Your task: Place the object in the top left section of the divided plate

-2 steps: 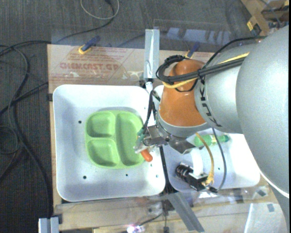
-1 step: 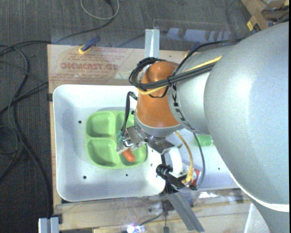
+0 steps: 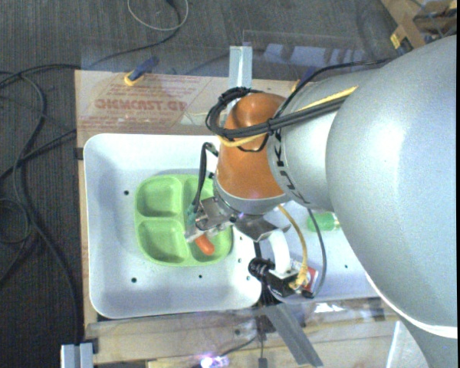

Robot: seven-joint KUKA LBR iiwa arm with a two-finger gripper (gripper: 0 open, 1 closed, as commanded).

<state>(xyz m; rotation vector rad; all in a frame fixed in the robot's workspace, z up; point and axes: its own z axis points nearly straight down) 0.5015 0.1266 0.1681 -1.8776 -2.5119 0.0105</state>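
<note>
Camera view: my tool (image 3: 202, 234) sits over the green divided plate's (image 3: 157, 228) right side, orange object (image 3: 205, 244) at its tip, grip state unclear, top-left section further left.

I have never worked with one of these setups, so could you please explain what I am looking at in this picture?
This is a single camera fixed above a bench, looking down at a slant. The big grey shape with the orange band is a robot arm reaching in from the right. At its end is a gripper, hanging over a green divided plate. The plate lies in a shallow white bin, and part of a second bin shows under the arm. A small orange object sits right at the gripper's tip, over the plate's right-hand side. Whether it is actually gripped or just lying on the plate, I cannot tell from here. Cables trail across the floor on the left.
</note>
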